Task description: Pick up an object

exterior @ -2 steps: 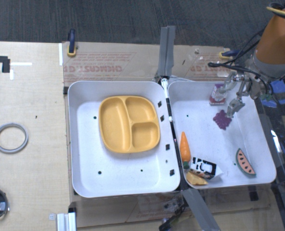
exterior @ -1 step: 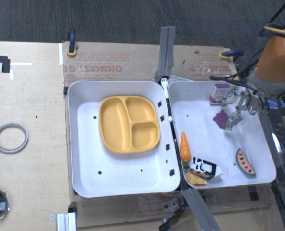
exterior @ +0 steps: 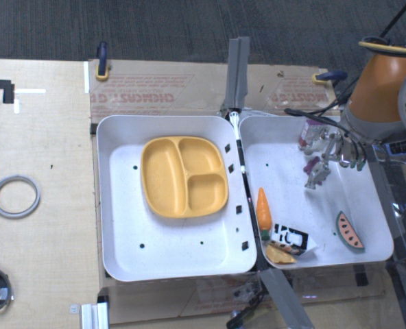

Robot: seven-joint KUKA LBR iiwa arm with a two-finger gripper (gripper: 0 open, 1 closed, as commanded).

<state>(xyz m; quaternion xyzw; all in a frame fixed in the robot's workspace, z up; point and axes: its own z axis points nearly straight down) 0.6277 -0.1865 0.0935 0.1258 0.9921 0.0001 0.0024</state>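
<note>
1. Carrot (exterior: 263,210) is the likeliest pick: it lies in the right bin (exterior: 374,184), against the left wall, its long axis running near to far with the green end on the near side.
2. Other candidates share that bin: a watermelon slice (exterior: 350,231) near the right wall, and a black-and-white packet (exterior: 289,238) with a yellowish piece (exterior: 280,254) beside it in the near left corner.
3. From the tool (exterior: 319,166), the carrot lies to the left and nearer; the watermelon slice lies nearer and slightly right. Both stand apart from the tool.
4. Whether the tool is spread or pressed together I cannot tell; nothing visible sits between its tips.
5. The arm (exterior: 385,88) reaches in from the right over the bin's far right part, wrist pointing down toward the bin floor.
6. A yellow divided plate (exterior: 184,177) sits in the left bin (exterior: 121,204), well away from the tool.
</note>
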